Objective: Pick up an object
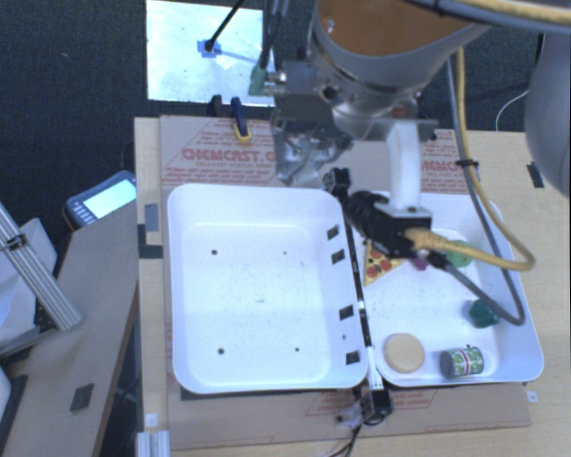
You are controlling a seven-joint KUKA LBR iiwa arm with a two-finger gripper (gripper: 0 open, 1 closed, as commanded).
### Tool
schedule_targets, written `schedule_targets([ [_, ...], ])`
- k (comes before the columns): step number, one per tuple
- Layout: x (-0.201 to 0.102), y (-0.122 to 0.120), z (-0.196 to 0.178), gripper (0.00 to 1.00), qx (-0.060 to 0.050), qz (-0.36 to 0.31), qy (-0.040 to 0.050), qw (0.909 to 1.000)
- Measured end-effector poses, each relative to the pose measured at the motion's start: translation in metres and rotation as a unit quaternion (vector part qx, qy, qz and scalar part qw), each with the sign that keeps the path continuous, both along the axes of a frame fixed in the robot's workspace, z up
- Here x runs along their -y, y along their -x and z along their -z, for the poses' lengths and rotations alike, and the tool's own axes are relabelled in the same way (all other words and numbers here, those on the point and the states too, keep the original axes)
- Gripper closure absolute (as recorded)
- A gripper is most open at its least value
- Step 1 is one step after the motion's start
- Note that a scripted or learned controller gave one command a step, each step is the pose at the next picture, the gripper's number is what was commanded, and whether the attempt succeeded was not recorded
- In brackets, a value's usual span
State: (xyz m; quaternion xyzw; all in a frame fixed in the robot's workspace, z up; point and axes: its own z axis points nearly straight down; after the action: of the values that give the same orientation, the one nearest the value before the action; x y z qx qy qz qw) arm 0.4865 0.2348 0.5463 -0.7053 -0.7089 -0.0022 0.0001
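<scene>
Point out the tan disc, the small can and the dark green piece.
tan disc [403,353]: camera view, middle of its top face.
small can [461,361]: camera view, its side label.
dark green piece [483,312]: camera view, its middle.

The arm [397,70] is showing a rounded grey housing, with 1 orange band [384,22] running across its upper part. The gripper [300,162] is presenting dull grey metal, its detail blurring.
</scene>
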Motion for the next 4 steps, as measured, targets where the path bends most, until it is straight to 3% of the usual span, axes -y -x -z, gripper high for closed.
schedule_targets([
  [1, 0.0, 0.0, 0.0, 0.0, 0.0, 0.0, 0.0002, 1.0],
  [2, 0.0, 0.0, -0.011, 1.0, 0.001, -0.002, -0.0006, 1.0],
  [3, 0.0, 0.0, -0.011, 0.0, 0.0, -0.002, -0.0004, 1.0],
  [4, 0.0, 0.0, -0.022, 1.0, 0.001, -0.003, -0.0012, 1.0],
])
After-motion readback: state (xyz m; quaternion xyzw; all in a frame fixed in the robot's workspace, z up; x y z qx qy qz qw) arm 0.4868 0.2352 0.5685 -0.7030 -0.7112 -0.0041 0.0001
